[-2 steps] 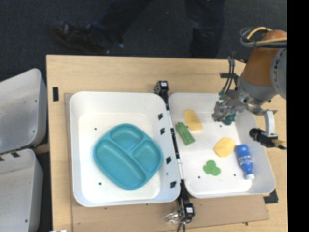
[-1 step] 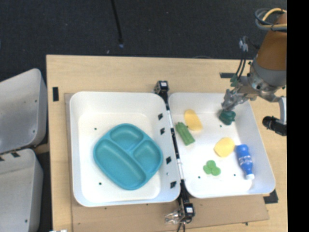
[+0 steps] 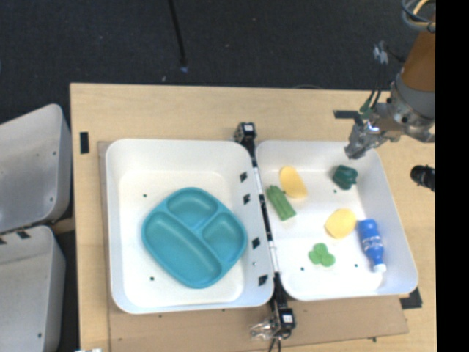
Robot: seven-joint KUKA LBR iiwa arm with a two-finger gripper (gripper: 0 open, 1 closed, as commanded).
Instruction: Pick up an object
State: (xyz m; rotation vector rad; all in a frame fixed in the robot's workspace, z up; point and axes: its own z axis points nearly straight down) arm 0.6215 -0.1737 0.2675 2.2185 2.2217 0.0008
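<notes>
bench [image 3: 88,116]: tan top, two white bins carried on it side by side.

left bin [image 3: 124,160]: mostly taken up by a teal divided plate [image 3: 194,236], which sits toward the bin's 5 o'clock. Not a likely pick, tbh, too broad and flat for two fingers.

right bin [image 3: 399,270]: all the small stuff is found here, so the pick is pretty much decided to be on this side.

arm [image 3: 418,68]: seen coming in from 3 o'clock, orange band up top, wrist hanging over the right bin's far corner around 1 o'clock.

blue bottle [image 3: 370,244]: laid flat near the bin's 4 o'clock edge, long axis running roughly 12 to 6, cap end toward 6.

green block [image 3: 280,202]: laid close to the centre divider at the bin's 9 o'clock, long axis tipped 11 to 5.

yellow pieces: one [image 3: 293,182] at about 10 o'clock in the bin, another [image 3: 340,223] just beside the bottle.

light green lump [image 3: 320,255]: down at 6 o'clock, well apart from the claw.

dark green object [image 3: 344,176]: nearest thing by far, so it's judged the likely target. It's placed at roughly 7 o'clock from the gripper, just beside it, compact, no real long axis.

gripper [image 3: 357,147]: hung above the bin's far rim; how wide the claw is set can't be told, it's too small and blurry. Nothing is seen held in it.
</notes>
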